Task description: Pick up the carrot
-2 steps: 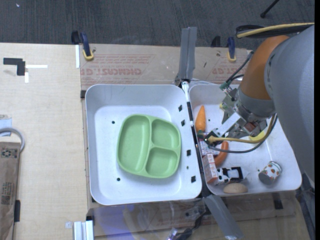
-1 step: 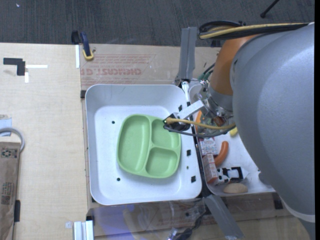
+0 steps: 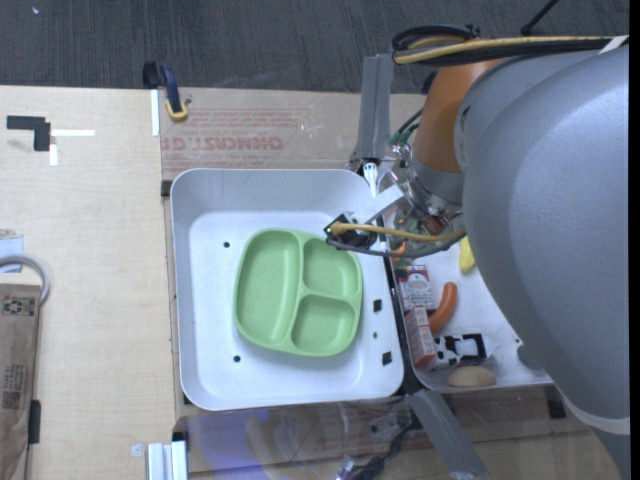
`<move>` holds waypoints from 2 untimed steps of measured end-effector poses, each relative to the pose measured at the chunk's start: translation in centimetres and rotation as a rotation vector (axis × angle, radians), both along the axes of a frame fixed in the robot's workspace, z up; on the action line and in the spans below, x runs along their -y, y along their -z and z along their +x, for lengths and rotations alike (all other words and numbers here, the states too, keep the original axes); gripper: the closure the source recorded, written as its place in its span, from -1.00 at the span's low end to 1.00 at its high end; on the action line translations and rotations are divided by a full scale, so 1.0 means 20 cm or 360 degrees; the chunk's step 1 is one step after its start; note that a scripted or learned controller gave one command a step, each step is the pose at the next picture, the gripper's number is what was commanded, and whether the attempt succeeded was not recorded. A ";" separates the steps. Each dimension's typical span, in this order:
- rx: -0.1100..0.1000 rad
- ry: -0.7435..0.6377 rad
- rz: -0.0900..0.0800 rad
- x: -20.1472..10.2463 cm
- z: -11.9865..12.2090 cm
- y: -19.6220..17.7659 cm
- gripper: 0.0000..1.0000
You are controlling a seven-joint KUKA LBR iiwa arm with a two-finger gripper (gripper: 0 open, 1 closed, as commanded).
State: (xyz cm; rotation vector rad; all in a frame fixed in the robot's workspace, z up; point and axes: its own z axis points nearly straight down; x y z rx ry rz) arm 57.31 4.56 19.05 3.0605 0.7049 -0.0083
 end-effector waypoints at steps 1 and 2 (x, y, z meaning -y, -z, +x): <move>0.0001 -0.0154 0.0001 0.12 0.19 -0.26 1.00; -0.0001 -0.0175 0.0002 0.18 0.31 -0.07 1.00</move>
